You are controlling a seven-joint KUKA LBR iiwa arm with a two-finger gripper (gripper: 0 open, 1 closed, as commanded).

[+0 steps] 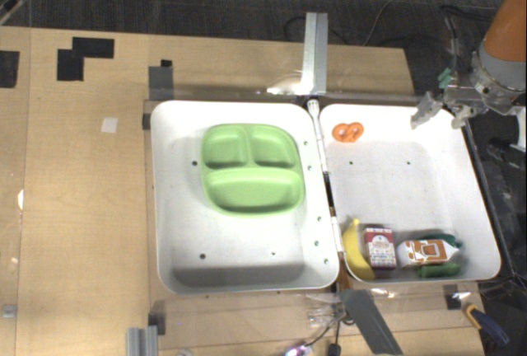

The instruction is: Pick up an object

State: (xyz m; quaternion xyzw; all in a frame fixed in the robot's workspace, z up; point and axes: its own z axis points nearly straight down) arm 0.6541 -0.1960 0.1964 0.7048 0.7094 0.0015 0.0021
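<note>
My gripper (440, 110) hangs over the far right corner of the right bin (412, 181), open, with nothing between its fingers. An orange pretzel-shaped toy (347, 132) lies alone near the bin's far left corner, well left of the gripper. Along the near edge of the same bin lie a yellow banana (354, 251), a small red-and-white carton (379, 247), a brown-and-white carton (424, 250) and a green item (436, 269) tucked against it.
A green divided plate (251, 167) sits in the left bin (177, 247). A metal post (316, 49) stands behind the divider between the bins. Cables and arm hardware (502, 58) crowd the right side.
</note>
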